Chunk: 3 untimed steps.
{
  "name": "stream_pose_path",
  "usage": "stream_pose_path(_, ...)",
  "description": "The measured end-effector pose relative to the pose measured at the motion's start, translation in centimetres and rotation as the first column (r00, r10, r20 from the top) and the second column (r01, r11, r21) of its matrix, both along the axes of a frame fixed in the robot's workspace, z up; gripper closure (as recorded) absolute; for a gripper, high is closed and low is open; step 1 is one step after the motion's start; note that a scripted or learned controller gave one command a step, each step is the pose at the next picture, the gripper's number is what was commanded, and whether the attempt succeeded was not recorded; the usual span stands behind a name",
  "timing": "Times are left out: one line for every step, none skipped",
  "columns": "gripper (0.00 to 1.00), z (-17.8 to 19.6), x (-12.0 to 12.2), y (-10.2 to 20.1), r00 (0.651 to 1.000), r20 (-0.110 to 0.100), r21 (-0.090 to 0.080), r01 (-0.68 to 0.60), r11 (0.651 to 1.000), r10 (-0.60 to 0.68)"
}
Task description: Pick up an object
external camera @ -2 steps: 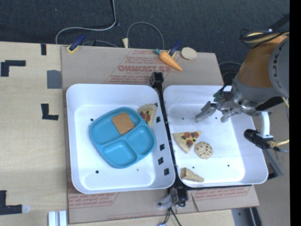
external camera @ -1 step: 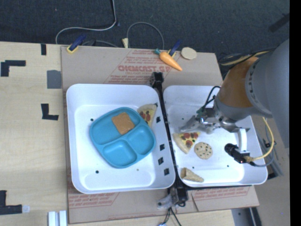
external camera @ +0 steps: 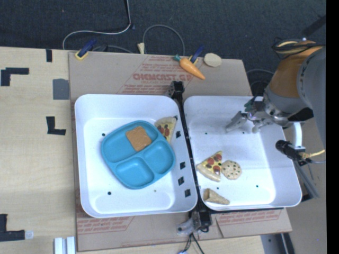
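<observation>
The grey two-finger gripper [external camera: 237,123] hung spread and empty over the right white bin's [external camera: 275,194] far edge, while toy pizza slice [external camera: 211,166] (cookie [external camera: 231,169] alongside) lay near its front-left corner.

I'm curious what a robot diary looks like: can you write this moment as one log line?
gripper: over right bin, holding nothing | pizza, cookie: right bin | tray: left bin

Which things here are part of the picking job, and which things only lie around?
Job: gripper; pizza slice, cookie and wedge in the right bin.
Lying about: carrot and pale round piece on the cardboard; blue tray holding a cracker.
</observation>
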State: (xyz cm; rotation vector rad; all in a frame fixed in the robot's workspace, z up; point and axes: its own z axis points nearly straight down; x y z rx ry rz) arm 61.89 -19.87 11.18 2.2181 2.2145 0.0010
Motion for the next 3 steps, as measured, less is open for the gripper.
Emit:
stream_pose_path(0.00,-2.8,4.9,6.8,1.000,-0.003,0.004,-0.010,1.000,0.010)
stream_pose_path(0.00,-2.6,5.0,10.3,1.000,-0.006,-0.004,-0.006,1.000,0.006)
stream_pose_path(0.00,8.0,5.2,17.0,1.000,0.004,0.006,-0.008,1.000,0.008)
